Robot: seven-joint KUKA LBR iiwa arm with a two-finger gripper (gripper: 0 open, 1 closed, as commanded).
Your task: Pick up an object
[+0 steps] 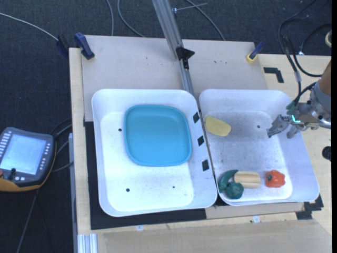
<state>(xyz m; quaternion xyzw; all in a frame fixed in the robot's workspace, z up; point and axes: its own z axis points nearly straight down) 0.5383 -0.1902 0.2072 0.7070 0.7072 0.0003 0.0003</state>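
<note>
Broad pale counter [137, 62], bearing two shallow white bins side by side, presumably so that things can be lifted from one and dropped in the other. Left bin [108, 157] taken up mostly by a large blue plate [158, 135] lying flat near the middle, with bare speckled floor below it. Right bin [253, 146] holding all the small pickable things: a yellow piece [217, 126] alone at the upper left, near the shared wall, and along the near edge a row of three, namely a dark green vegetable [230, 184], a tan block [247, 179] touching it, and a red-orange piece [274, 179] just beside the block. Slanted metal post [169, 30] rising over the seam between the bins, crossing part of the far rims. Grey arm reaching in from the right, cut off by the frame edge so that little beyond the wrist is visible. Jaws [283, 128] hanging over the upper right of the right bin, spread apart with nothing between them, well apart from the row of three and from the yellow piece; height above the bin floor hard to judge from this slanted view. Probably an approach, with no target yet obvious. Exact identity of the yellow and red-orange pieces too small to settle. Handheld screen unit [25, 157] off the counter at left, partly cropped.
</note>
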